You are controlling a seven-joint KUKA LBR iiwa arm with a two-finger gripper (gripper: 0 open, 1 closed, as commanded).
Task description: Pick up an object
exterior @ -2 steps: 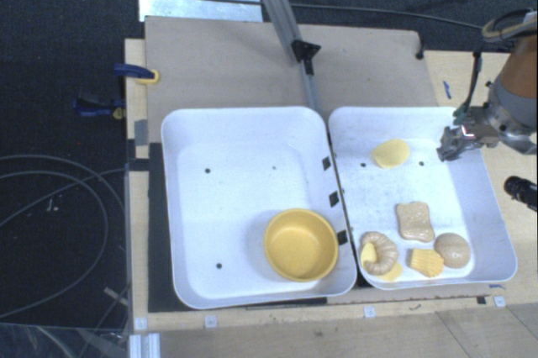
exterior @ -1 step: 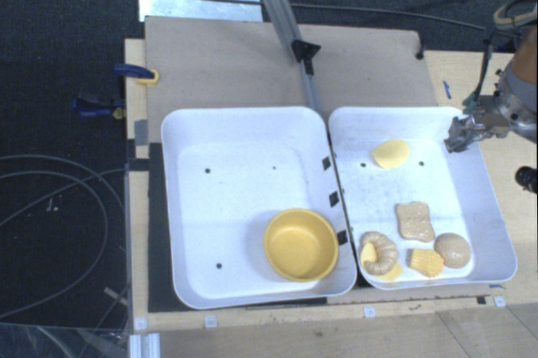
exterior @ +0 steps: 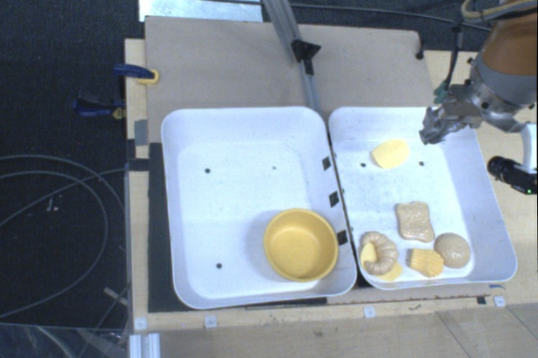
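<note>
Gripper (exterior: pixel 435 129) at the end of the grey arm hangs over the far part of the right bin (exterior: pixel 483 205), near its upper right area. Whether it is open or shut cannot be told from this angle, and nothing is seen held in it.

Just beside it, toward the bin's middle, lies a pale yellow wedge (exterior: pixel 391 154), the nearest thing to grasp. Further toward the near edge of the same bin sit a tan cracker-shaped piece (exterior: pixel 415 222), a curled pastry (exterior: pixel 379 252), a small ridged yellow piece (exterior: pixel 426 262) and a round tan bun (exterior: pixel 452 250), close together.

The left bin (exterior: pixel 210 146) holds a yellow bowl (exterior: pixel 301 244) near its front right corner.

The step in hand looks like the approach, with no pick yet made. The next move likely calls for shifting sideways over the wedge, then dropping straight down around it.
</note>
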